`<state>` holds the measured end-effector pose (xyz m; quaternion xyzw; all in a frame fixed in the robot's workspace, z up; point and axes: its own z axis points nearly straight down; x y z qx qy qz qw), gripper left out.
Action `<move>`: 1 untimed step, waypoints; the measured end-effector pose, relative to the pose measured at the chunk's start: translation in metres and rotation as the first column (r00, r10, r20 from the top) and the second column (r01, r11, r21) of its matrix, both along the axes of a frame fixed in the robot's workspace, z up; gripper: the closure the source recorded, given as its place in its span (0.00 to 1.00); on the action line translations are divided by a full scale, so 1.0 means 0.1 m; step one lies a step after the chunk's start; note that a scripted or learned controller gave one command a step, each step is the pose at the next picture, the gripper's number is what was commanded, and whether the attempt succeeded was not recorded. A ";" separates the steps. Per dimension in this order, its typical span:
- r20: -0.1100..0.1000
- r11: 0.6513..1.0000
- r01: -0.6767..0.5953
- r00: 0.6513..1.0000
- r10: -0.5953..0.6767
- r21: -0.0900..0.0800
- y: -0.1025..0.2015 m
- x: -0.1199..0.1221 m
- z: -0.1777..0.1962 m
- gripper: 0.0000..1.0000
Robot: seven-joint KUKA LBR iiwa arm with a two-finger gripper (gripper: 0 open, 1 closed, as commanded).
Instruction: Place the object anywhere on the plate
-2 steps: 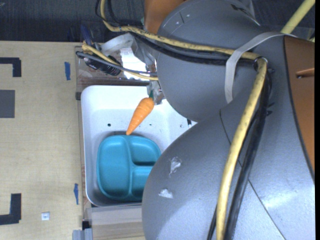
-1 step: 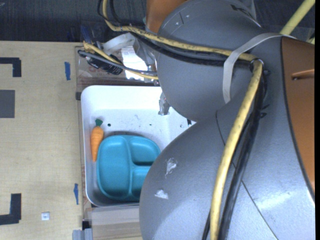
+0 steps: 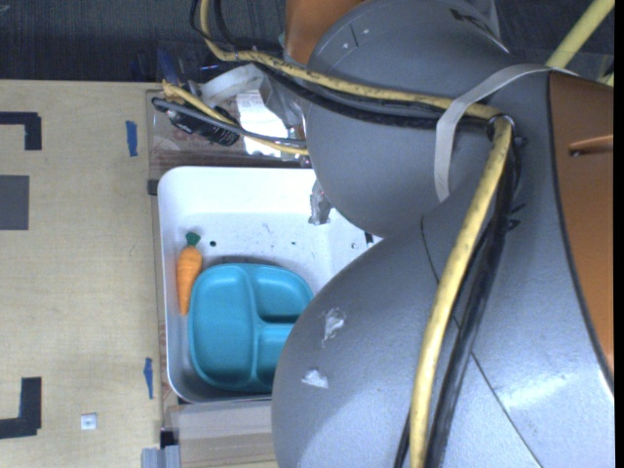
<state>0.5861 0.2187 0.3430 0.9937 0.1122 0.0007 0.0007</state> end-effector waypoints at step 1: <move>0.000 1.000 0.000 1.000 0.000 0.000 0.00 0.00 0.00 0.00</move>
